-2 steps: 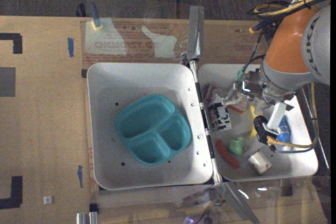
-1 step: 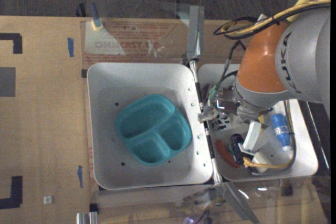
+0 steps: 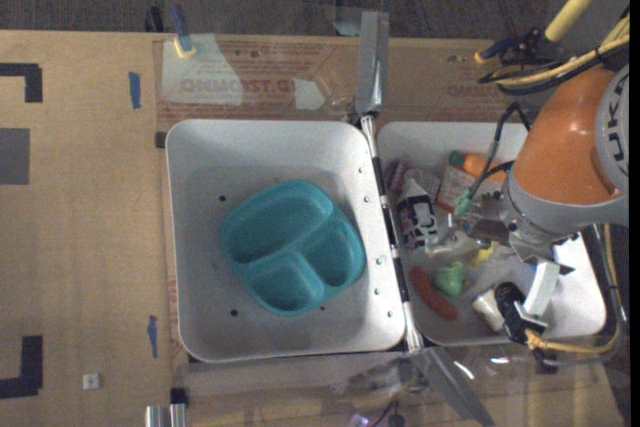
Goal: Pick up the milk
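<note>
- Arm (image 3: 570,155) sat over the right bin (image 3: 590,315); gripper (image 3: 470,227) state: can't tell.
- Milk (image 3: 416,215) lay just left of the gripper, long axis running near-to-far in view.

Two white bins side by side on the counter, the arm reaching over the right one.

The left bin (image 3: 190,215) holds a teal divided tray (image 3: 292,245), lying tilted near its middle. The right bin (image 3: 590,310) is cluttered: a milk carton (image 3: 415,215) lies near its left wall, an orange-capped bottle (image 3: 462,175) behind it, a green toy (image 3: 450,277) and a red sausage-like piece (image 3: 435,295) toward the front. The arm's end effector (image 3: 480,225) hangs just right of the carton.
</note>
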